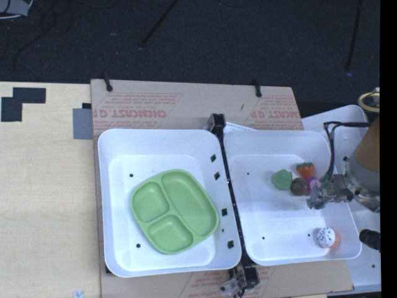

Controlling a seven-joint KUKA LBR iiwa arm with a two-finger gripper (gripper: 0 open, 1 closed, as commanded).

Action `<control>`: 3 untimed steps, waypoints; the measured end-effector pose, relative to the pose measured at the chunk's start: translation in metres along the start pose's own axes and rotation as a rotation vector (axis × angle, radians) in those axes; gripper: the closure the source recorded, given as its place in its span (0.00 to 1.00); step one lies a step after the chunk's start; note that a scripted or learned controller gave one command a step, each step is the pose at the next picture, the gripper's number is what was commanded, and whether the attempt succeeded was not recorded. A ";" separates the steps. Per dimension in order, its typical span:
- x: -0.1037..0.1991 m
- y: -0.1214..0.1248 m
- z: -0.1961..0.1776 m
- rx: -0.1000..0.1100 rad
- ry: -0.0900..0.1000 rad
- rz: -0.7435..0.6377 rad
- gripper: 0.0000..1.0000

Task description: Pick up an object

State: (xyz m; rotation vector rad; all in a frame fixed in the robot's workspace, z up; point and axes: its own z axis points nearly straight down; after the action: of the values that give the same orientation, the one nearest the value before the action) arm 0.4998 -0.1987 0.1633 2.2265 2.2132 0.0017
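- Standing side by side on the bench: two shallow white bins, the left bin [118,148] and the right bin [267,148], both resting on a cardboard sheet [186,107].
- Left bin: one green divided plate [174,211] with three compartments, lying flat, turned at an angle to the bin walls.
- Right bin, far right part: a green object [282,179], a dark brownish object [299,187] just right of it, an orange object with a green top [305,169] on the far side of these, and a small pink object [314,183] next to the brown one; all four are bunched close together.
- Right bin, near right corner: a white ball with dark specks [325,236], well apart from the cluster, with a bit of orange at its right side.
- Gripper [317,197]: reaching in from the right, low over the right bin, just near-side and right of the cluster; whether its claw is open or closed I cannot tell, and no object shows between it.
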 end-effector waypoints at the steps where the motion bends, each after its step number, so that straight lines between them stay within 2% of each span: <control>1: -0.004 -0.002 -0.043 0.000 0.000 -0.006 1.00; 2: -0.004 -0.007 -0.087 0.000 0.000 -0.007 1.00; 3: 0.050 -0.009 -0.085 0.006 0.004 -0.011 1.00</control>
State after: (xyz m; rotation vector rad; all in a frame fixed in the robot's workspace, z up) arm 0.4912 -0.1486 0.2481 2.2196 2.2300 -0.0002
